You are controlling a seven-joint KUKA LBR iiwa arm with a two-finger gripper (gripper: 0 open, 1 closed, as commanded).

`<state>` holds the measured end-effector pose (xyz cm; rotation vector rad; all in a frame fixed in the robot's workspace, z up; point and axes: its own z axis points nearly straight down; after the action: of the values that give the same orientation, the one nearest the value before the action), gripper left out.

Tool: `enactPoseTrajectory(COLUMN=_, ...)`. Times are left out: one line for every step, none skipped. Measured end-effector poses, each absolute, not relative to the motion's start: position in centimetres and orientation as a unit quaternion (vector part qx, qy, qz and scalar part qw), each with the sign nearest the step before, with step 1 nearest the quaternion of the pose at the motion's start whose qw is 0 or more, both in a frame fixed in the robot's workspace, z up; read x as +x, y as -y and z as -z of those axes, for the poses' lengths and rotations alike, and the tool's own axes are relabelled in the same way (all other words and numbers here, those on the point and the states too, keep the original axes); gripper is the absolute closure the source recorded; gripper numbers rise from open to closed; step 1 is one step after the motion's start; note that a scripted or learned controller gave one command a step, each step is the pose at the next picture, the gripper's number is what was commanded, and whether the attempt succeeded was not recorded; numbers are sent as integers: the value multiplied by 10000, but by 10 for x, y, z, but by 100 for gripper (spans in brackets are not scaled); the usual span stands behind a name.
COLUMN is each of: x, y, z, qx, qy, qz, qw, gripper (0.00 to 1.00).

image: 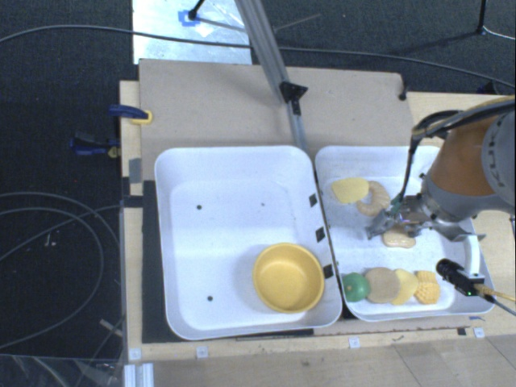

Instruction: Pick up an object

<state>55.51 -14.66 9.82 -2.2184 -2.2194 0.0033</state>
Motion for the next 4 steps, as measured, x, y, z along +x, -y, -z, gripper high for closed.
enactPoseTrajectory(x=558, y=147, z=-112, qx=-7070, qy=7072, qz=8, qw=-15, gripper=100)
enactPoseTrajectory(x=562, y=137, z=-169, qx=-7049, qy=7093, qz=22, qw=-30, gripper=100)
enactPoseTrajectory(x=565, y=145, z=-231, qx=-7053, qy=7089, qz=21, qw=-41, gripper=100)
enactPoseTrajectory(x=566, y=145, z=-245, qx=-7051, qy=7091, qz=10, qw=-17, gripper=100)
